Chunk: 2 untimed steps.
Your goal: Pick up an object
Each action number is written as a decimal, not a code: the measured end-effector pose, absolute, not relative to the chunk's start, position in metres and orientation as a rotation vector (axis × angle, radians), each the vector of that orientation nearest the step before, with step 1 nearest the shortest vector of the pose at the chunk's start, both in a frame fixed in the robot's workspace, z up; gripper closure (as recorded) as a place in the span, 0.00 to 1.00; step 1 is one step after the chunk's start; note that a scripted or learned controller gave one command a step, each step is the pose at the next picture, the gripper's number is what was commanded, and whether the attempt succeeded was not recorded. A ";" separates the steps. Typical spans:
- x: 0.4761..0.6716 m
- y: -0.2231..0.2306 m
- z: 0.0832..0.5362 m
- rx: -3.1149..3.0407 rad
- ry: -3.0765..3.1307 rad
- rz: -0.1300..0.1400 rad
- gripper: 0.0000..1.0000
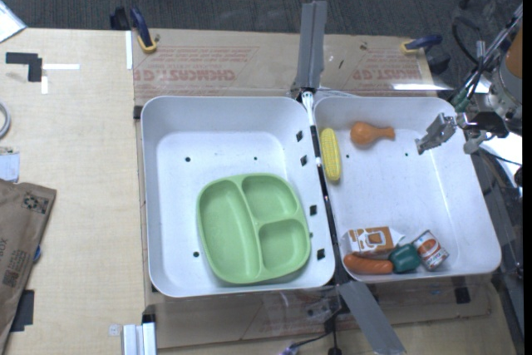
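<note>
Hovering at the upper right edge of the right bin [486, 204], the jaws [453, 133] hang from the arm's wrist, which reaches in from the right. Two grey fingers [434, 133] show, spread apart with a clear gap between them, and nothing sits in that gap. They touch no object; the white bin floor lies below them.

Inside the right bin, an orange drumstick toy [370, 134] lies near the far wall, a little to the left of the jaws and apart from them. A yellow corn cob [331, 154] rests lengthwise against the bin's left wall, just beside the drumstick. At the near edge a cluster sits close together: a small carton [371, 239], a red sausage [367, 264] in front of it, a dark green piece [406, 259] touching the sausage's end, and a small red-labelled can [431, 250] on its side at the right.

The left bin [158, 179] holds a light green divided plate [249, 227] with three compartments, lying flat toward the near side. Both bins rest on the counter [75, 137], with cardboard [216, 62] behind them.
</note>
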<state>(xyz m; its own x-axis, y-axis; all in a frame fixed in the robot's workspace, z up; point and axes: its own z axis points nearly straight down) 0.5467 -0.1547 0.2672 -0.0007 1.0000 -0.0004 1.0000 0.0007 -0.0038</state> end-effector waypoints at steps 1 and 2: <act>0.615 -0.140 0.112 -2.135 -2.302 0.003 0.00; 0.520 -0.133 0.091 -2.113 -2.321 0.002 0.00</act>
